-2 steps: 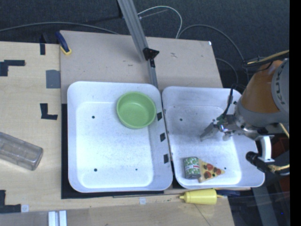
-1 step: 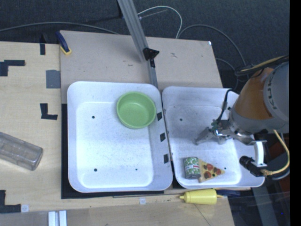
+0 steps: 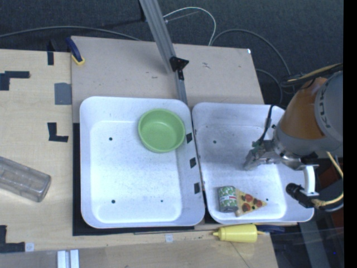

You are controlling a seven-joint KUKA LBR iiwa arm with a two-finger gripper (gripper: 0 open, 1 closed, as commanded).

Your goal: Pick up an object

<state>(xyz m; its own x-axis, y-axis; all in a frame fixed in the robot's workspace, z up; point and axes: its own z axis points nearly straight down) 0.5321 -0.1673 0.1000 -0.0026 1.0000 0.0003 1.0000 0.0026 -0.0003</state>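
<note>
In the right bin (image 3: pixel 223 121), near its front edge, lie a small green can (image 3: pixel 227 198) on its side and a pizza-slice toy (image 3: pixel 250 201) touching it. My gripper (image 3: pixel 251 161) hangs over the right bin's middle right, above and behind those two items, with nothing seen between its fingers. A green bowl (image 3: pixel 162 130) sits upright in the back right corner of the left bin (image 3: pixel 106 166).
A yellow mustard bottle (image 3: pixel 239 234) lies on the bench just in front of the right bin. A clear plastic cup (image 3: pixel 22 178) lies on the bench at the far left. A metal pole (image 3: pixel 159 27) rises behind the bins.
</note>
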